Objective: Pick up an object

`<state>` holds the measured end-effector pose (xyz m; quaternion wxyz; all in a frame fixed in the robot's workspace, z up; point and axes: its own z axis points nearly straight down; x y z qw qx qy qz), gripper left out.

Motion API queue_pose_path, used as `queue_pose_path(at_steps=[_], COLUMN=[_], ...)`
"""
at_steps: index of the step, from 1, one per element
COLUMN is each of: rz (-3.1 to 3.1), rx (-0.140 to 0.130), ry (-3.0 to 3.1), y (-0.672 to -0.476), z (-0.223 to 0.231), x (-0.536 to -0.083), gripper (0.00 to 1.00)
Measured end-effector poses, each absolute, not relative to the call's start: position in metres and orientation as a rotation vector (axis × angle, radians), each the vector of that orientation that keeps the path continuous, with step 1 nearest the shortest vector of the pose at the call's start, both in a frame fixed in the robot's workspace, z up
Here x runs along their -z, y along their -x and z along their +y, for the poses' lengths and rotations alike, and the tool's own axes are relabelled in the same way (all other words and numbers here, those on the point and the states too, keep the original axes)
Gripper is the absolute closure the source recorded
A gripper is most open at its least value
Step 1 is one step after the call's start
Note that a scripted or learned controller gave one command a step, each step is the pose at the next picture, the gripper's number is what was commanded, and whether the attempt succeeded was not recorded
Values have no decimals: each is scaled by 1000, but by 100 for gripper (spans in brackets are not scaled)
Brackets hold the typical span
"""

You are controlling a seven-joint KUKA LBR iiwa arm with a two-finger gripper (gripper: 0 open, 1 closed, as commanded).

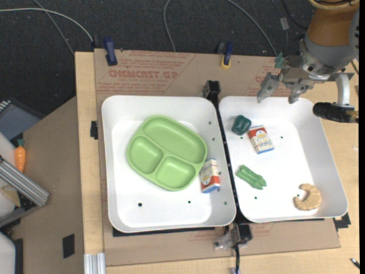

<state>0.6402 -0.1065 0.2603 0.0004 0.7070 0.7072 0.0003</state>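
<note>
Gripper (280, 91) is up at the far rim of the right bin (331, 170), fingers spread wide with nothing between them — so my read is we're at the approach step, no target committed yet.

Using that right bin as the landmark, the candidates are all inside it. A dark green lump (240, 124) sits in its far-left corner, nearest the gripper. Just beside that, toward the bin's middle, lies a small red-and-white carton (260, 139). A light green piece (251, 176) rests along the bin's left side, nearer the camera, and a tan croissant-looking thing (308, 197) is in the near-right corner. Across the divider, in the left bin (114, 170), there's a green divided plate (166, 152) with a second little carton (210, 176) touching its edge.

Next move, as I see it: the gripper has to come in over the bin, pick one item and drop straight down on it. The dark green lump and the carton are close to each other, so a sloppy descent could nudge the neighbour. The croissant sits well apart from everything — probably the cleaner pick.

Hard to make out: the arm is cut off at the frame's top-right, the carton labels are too small to read, and I can't tell what the dark green lump really is.
</note>
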Motion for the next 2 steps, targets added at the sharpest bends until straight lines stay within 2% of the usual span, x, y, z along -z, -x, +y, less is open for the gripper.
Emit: queue_pose_path(at_steps=[1,2], rz=[2221,2284], rx=[-3,5], ry=[-2219,-2162], y=[-641,-616], z=[-106,-150], x=[-271,-204], gripper=[100,100])
